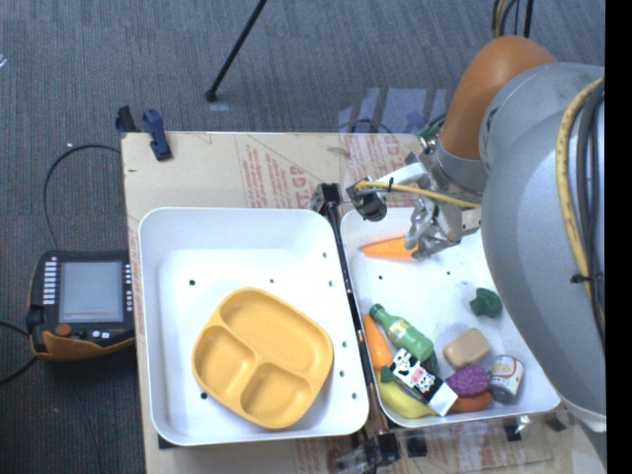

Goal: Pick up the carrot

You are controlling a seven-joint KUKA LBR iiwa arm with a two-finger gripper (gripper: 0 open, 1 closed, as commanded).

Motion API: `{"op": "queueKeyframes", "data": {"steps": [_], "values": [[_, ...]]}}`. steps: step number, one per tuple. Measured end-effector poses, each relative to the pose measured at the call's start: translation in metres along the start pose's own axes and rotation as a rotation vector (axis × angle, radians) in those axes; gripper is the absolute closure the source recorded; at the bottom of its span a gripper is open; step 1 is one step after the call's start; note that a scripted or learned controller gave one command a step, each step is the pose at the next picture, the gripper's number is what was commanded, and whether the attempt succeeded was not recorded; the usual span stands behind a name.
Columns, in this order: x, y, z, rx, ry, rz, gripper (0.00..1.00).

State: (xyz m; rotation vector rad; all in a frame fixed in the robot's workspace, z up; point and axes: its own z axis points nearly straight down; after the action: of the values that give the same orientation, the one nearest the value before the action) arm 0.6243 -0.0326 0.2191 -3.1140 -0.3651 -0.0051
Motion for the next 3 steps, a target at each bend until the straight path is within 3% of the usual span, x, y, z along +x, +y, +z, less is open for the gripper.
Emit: {"op": "queueKeyframes", "data": {"steps": [1,2,3], "values": [[-0.004,0.001,0.007,0.002,-0.014,0.004,0.00],[-0.046,0.047,0.089,0.004,-0.026,0.034,0.00],[-0.026,0.085,0.136,0.005,-0.014,-0.035,0.00]]}}
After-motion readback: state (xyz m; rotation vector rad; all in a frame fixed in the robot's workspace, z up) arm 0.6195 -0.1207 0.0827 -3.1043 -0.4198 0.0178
